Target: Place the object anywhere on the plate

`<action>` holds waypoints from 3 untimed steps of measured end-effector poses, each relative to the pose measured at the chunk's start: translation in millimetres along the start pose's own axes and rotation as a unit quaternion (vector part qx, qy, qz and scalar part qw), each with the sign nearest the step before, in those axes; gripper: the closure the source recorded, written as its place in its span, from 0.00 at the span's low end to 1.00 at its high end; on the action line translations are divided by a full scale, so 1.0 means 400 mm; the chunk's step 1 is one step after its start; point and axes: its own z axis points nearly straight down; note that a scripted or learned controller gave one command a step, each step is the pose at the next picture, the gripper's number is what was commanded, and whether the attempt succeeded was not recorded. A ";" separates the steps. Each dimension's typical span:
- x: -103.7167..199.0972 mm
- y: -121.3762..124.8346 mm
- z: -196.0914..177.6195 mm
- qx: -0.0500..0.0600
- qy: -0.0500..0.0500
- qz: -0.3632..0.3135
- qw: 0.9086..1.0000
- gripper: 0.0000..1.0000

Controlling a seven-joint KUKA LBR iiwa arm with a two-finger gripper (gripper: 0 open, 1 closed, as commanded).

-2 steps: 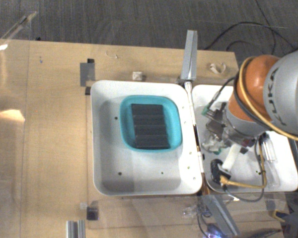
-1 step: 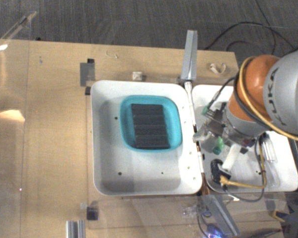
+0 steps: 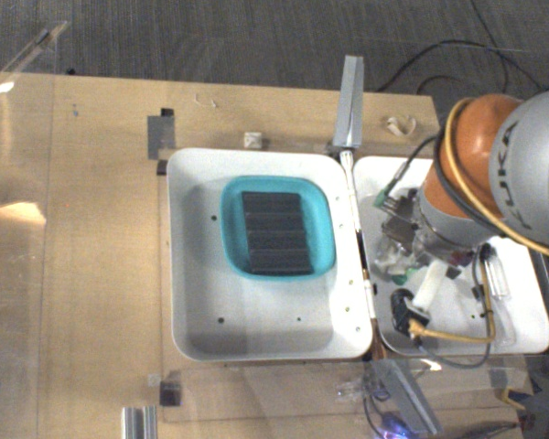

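While the grey arm point(image 3: 522, 172) with its orange band reaches in from the right, its gripper point(image 3: 404, 262) hangs low inside the right white bin point(image 3: 522, 332), and whether it grips anything cannot be told from this angle. Of the 2 bins, the left one point(image 3: 197, 318) bears a teal plate point(image 3: 322, 236) with a dark ribbed object point(image 3: 276, 232) lying flat on its middle. A yellow cable point(image 3: 453, 335) loops along the right bin's floor.
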 end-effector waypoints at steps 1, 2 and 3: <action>0.000 0.000 0.000 0.000 0.000 0.000 1.000 0.00; 0.002 0.004 -0.026 -0.001 0.001 -0.002 1.000 1.00; 0.002 0.004 -0.026 -0.001 0.001 -0.001 1.000 0.00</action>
